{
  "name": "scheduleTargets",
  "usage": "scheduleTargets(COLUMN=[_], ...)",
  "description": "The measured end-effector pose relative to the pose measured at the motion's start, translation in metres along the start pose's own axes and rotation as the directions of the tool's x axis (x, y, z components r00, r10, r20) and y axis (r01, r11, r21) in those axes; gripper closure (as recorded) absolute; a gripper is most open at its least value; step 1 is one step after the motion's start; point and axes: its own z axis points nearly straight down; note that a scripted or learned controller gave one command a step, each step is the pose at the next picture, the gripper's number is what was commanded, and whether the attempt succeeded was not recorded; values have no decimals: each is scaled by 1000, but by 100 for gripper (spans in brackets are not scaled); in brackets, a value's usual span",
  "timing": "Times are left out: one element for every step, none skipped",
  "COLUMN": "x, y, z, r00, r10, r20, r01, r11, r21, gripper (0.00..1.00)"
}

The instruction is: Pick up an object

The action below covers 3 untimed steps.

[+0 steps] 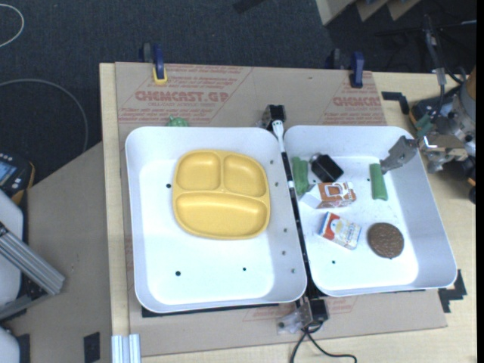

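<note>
A brown board (227,82) is lying under two white bins (151,203), with two blue clamps (157,57) gripping its far edge. A yellow divided plate (221,193) is sitting in the left bin.

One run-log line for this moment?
gripper: over right bin, upper right | nearest: green stick | held: nothing seen | left bin: yellow tray

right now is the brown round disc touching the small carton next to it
Apart. The camera view shows a strip of bare white bin floor between the brown round disc and the small carton to its left in the right bin.
</note>
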Motion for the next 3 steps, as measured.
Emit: scheduleTargets(x=[0,69,122], y=[1,-36,-60], z=[-11,50,45], r00=[1000,1000,1000], r10=[-1,-6,-5], r20=[1,-5,-4], r01=[1,6,5], r11=[1000,1000,1000], r21=[-3,11,5], gripper=[100,100,100])
